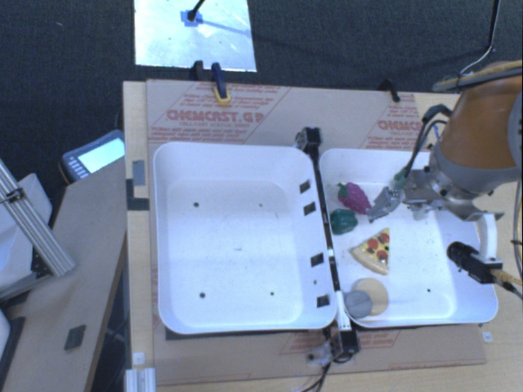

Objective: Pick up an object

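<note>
Partly cut off: the arm runs out at the right edge, with its orange band and grey wrist in shot. The gripper sits low over the far half of the right bin, its tip slanting down and to the left. That tip is small and blurred against the white floor, so I cannot tell if the pincer is apart or together. Three toy foods lie close to it, all in the right bin near the wall shared with the left bin. Purple piece: just left of the tip, long axis running far-left to near-right, a touch of green at its far-left end; too blurred to name. Green piece: just beside the purple one on the near side, lying roughly crosswise, shape unclear. Pizza slice: flat, just nearer than the tip, narrow point aimed far-right, broad crust edge to the near-left. Tan disc in the near-left corner, partly covered by a grey disc
</note>
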`<state>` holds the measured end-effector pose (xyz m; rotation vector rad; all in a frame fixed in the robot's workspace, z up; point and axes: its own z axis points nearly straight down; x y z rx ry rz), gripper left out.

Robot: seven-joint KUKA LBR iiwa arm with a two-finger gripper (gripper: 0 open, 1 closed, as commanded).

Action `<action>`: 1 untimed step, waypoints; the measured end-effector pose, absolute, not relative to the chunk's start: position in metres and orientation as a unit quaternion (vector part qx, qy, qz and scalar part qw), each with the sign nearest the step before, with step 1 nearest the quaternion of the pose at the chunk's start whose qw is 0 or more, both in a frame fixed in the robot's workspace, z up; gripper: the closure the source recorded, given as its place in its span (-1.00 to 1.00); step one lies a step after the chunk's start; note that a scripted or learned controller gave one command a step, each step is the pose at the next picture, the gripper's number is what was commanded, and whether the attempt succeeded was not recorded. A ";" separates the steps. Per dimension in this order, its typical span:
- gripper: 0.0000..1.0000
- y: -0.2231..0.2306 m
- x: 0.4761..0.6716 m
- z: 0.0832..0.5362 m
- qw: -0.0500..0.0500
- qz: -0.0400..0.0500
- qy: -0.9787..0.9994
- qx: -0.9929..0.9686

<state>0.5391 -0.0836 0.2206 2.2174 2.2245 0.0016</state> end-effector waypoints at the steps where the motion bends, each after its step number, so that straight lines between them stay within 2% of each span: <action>1: -1.00 -0.041 0.595 0.357 0.007 0.007 0.711 0.703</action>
